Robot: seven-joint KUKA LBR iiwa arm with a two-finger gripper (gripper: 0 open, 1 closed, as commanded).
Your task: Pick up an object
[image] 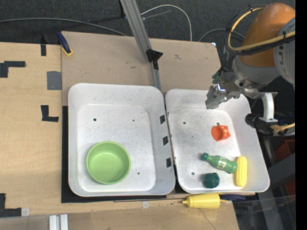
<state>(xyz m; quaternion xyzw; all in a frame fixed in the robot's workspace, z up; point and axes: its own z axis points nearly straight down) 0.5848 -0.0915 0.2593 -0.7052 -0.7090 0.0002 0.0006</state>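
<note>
Pincer (214,101) hangs over the right bin's (192,104) far rim, holding nothing; whether its tips are apart, I cannot tell. Nearest within that bin lie a dark green lump (210,179), yellow corn (241,171), green bottle (219,162), then a red piece (220,132) farther back.

1. The bench (110,56) is a light wooden surface bearing dark tape marks on its left part.
2. Two shallow white bins rest on it side by side: the left bin (117,92) and the right bin (192,98).
3. A yellow bottle (204,201) lies at the bench's front edge, just beside the right bin.
4. A blue-and-yellow clamp (64,44) sits at the rear left.
</note>
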